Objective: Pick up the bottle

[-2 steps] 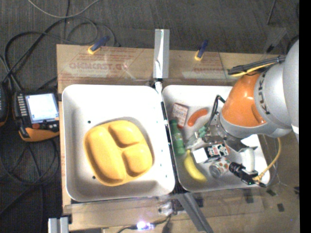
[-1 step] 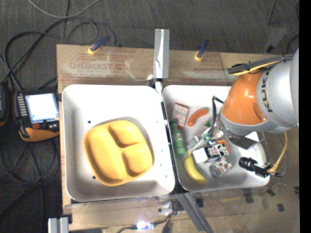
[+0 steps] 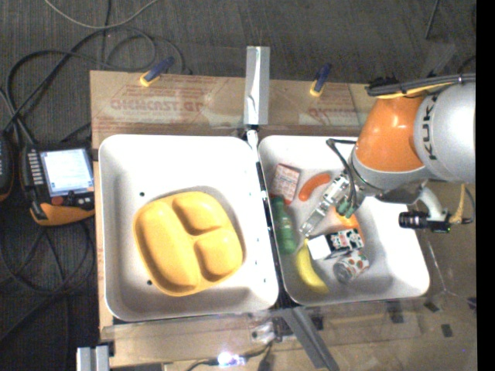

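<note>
The green bottle (image 3: 284, 225) lies along the left wall of the right bin (image 3: 402, 284), its neck pointing toward the back. My gripper (image 3: 313, 219) hangs over the middle of that bin, slanting down to the left. Its tip is just right of the bottle, close to it but apart. Nothing is seen held in it.
The right bin also holds a banana (image 3: 309, 271), an orange carrot-like piece (image 3: 313, 185), a red-and-white packet (image 3: 286, 180), a small box (image 3: 338, 243) and a printed can (image 3: 353, 267). A yellow divided tray (image 3: 190, 242) lies in the left bin (image 3: 116, 207).
</note>
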{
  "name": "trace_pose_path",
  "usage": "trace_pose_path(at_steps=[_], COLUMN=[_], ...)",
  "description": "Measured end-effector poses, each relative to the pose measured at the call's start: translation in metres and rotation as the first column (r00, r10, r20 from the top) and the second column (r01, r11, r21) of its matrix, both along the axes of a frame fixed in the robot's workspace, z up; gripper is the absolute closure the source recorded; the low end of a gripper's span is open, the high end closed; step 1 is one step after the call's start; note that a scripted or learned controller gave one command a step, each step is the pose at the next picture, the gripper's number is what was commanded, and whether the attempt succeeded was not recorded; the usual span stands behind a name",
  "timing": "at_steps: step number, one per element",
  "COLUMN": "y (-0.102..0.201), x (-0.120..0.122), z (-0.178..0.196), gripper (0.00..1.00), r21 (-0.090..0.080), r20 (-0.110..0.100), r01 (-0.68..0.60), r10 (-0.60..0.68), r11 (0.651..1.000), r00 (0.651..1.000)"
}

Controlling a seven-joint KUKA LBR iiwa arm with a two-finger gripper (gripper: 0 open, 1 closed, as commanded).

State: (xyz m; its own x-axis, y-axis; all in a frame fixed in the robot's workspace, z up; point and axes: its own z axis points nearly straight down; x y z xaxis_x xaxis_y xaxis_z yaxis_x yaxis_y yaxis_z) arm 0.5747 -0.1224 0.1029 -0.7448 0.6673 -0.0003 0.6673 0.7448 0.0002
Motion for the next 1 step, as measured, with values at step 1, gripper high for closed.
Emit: trace_pose_path(at_steps=[1], y=[0.0199], x=[-0.0594], z=[-0.0106], gripper=[0.0], r21=[-0.009], r20=[0.018], r01=[0.064], r10=[-0.064], r11=[0.998], r00=[0.998])
